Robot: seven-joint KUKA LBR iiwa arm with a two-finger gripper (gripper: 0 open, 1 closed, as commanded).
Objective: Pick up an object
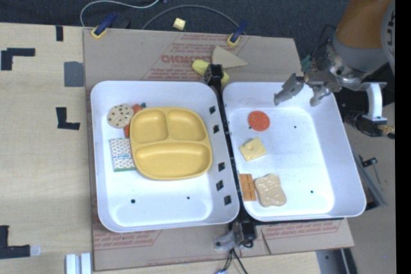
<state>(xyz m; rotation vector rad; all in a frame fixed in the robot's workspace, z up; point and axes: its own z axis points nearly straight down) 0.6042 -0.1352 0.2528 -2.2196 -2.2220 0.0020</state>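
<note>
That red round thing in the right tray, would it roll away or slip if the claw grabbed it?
The red disc looks flat, so it probably won't roll. Lying low on the smooth bin floor, it may slide when nudged. Its thin edge likely gives the gripper little to grasp.

Hovering over the right bin's (334,157) far right corner: gripper (300,94), fingers (284,92) spread and holding nothing. Just below-left of the fingers, a tomato slice (259,119); farther below, cheese (252,149), then bread (270,190) beside a cracker (247,187). Well left, left bin (103,138) holding divided plate (171,143), cookie (120,115), packet (121,154).
</note>
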